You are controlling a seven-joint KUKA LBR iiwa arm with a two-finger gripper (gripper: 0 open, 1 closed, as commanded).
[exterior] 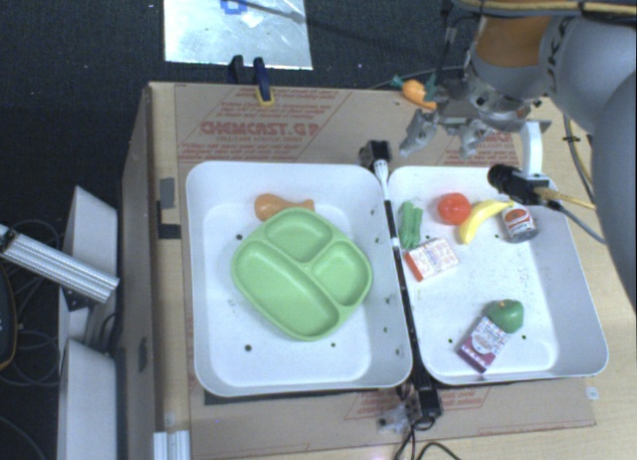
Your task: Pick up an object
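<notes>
While the tool (445,135) hangs open and empty above the right bin's (572,279) far rim, I read this as pre-approach. Tomato (454,208) sits just below it; next I descend and centre.

Glossy green plastic tray (303,274), white plastic bins (214,249).

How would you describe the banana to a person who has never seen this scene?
Look at the right white bin, along its far edge. There a short yellow banana lies tilted between a red tomato and a small can. It is the only yellow, curved thing in that bin.
</notes>
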